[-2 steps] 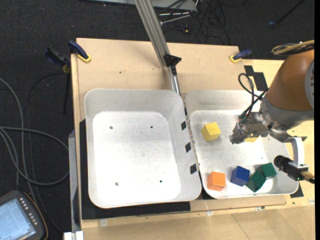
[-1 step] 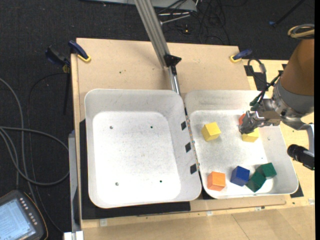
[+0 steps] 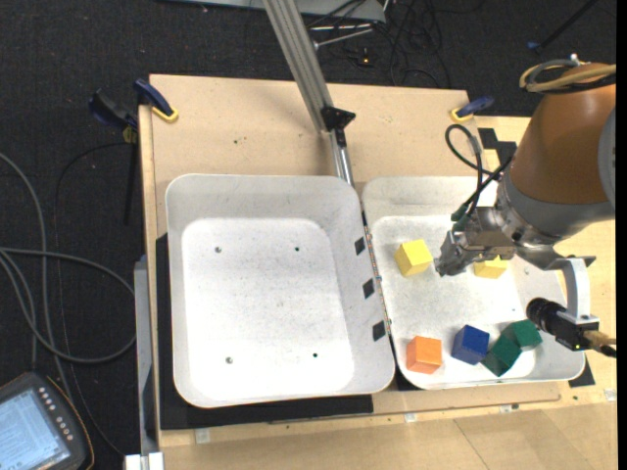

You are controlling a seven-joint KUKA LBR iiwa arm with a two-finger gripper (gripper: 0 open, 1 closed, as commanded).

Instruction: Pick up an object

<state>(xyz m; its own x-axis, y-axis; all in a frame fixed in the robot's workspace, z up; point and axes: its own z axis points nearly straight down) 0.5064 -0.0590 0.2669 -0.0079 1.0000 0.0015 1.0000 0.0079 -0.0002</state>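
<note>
My gripper (image 3: 453,262) hangs over the middle of the right bin (image 3: 402,202). A yellow block (image 3: 414,257) lies just to its left, apart from it. A second yellow block (image 3: 490,266) sits just to its right, partly hidden by the wrist. Along the bin's front edge lie an orange block (image 3: 424,353), a blue block (image 3: 471,344) and two green blocks (image 3: 513,346) close together. Nothing shows between the gripper's tips.
The left bin (image 3: 186,262) stands beside the right one, sharing a middle rim. A metal pole (image 3: 304,57) slants in from the top toward the rim between the bins. Blue clamps (image 3: 147,94) sit at the bench's back corners.
</note>
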